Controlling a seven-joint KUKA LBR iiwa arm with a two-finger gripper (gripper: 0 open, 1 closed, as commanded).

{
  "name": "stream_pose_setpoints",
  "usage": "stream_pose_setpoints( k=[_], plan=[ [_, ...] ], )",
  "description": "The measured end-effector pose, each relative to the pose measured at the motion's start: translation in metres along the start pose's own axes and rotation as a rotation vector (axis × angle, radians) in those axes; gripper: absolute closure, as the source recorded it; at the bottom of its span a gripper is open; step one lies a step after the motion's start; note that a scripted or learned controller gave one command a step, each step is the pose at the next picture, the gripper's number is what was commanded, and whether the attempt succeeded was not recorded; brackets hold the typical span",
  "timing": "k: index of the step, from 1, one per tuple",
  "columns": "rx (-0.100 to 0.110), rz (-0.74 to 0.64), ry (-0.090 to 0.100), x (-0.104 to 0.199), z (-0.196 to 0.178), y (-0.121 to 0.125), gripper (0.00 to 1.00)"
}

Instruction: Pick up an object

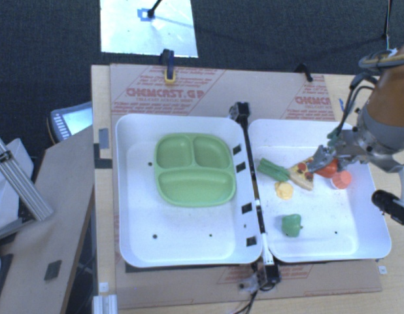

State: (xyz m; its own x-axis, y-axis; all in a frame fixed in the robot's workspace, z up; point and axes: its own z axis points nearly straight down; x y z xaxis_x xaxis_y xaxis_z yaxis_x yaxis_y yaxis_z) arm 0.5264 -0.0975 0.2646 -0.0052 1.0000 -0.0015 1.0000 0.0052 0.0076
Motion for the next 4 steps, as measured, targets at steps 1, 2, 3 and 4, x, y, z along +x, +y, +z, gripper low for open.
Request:
stream_pose_setpoints(
  k=[1,2,3,4],
  plan=[
    [0.005,-0.005,0.003,0.051,0.016,0.022,1.00],
    [0.004,-0.005,0.003,0.100,0.011,0.044,1.00],
    [0.006,-0.004,0.003,0.149,0.028,0.062,1.00],
    [0.006,-0.005,0.003,0.205,0.033,0.067,1.00]
  ],
)
